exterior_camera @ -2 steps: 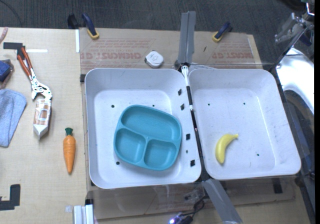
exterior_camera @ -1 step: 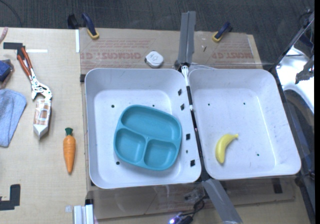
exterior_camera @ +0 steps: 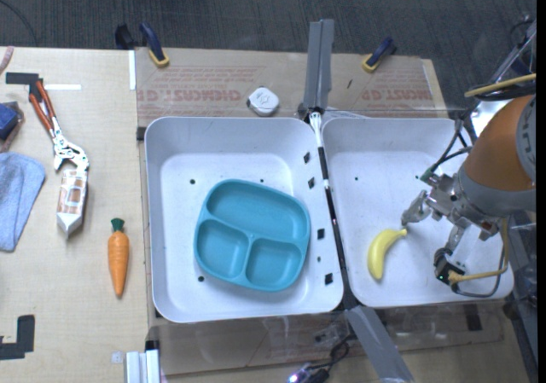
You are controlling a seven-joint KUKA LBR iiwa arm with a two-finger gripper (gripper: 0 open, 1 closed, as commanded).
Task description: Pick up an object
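With the end effector [exterior_camera: 431, 212] spread just beside the banana [exterior_camera: 383, 252], the curved fruit could be nudged aside and missed.

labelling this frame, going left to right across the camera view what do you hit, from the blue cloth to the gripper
blue cloth → pliers → toy carrot → blue divided plate in the left bin → banana in the right bin → gripper

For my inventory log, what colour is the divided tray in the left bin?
Light blue tray, clearest in the camera view.
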